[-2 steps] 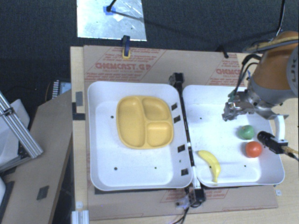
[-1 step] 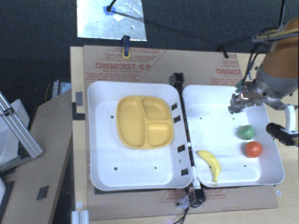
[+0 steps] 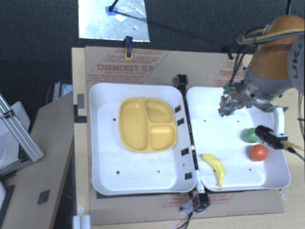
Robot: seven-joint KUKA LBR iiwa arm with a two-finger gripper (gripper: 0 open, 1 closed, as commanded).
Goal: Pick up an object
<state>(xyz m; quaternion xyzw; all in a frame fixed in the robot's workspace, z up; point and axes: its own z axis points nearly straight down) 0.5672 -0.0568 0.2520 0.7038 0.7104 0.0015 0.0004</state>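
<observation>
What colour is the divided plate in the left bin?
Yellow; the divided plate shows plainly in the camera view.

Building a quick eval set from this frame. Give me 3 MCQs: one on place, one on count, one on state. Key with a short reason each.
1. Where does the banana lie?
A. In the yellow divided plate
B. In the right bin, near its front left corner
C. On the bench outside both bins

2. How many compartments does the yellow divided plate have?
A. Two
B. Three
C. Five

3. What is the state of the orange round fruit?
A. Resting on the floor of the right bin
B. Lifted between the gripper's fingers
C. Sitting in the left bin

Key:
1 B: the banana lies on the right bin floor by the divider, at the front.
2 B: one long section on the left, two smaller ones on the right.
3 A: it rests low in the right bin beside the green object, well apart from the gripper.
</observation>
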